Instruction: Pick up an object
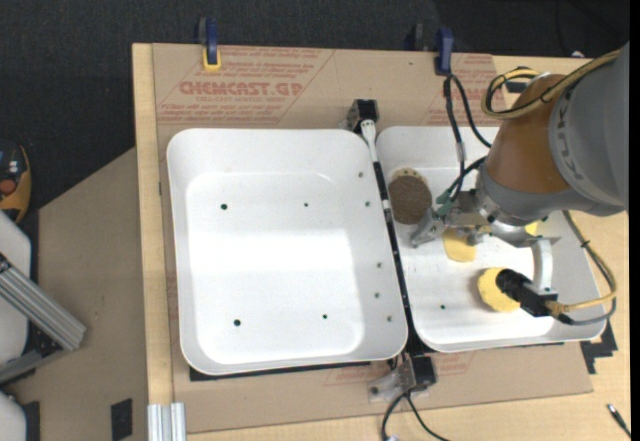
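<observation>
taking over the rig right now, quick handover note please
Gripper: low in the right bin, between the brown round object and a yellow piece; whether it is open or shut cannot be told.
A second yellow object lies nearer the bin's front edge.
Done: no object seen held.
Left: grasp one object and lift it.

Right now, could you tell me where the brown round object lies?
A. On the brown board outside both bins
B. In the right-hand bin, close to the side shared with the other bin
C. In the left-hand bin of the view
B: the brown round object lies inside the right-hand bin, close to the side it shares with the left-hand bin, just beside the claw.
</observation>
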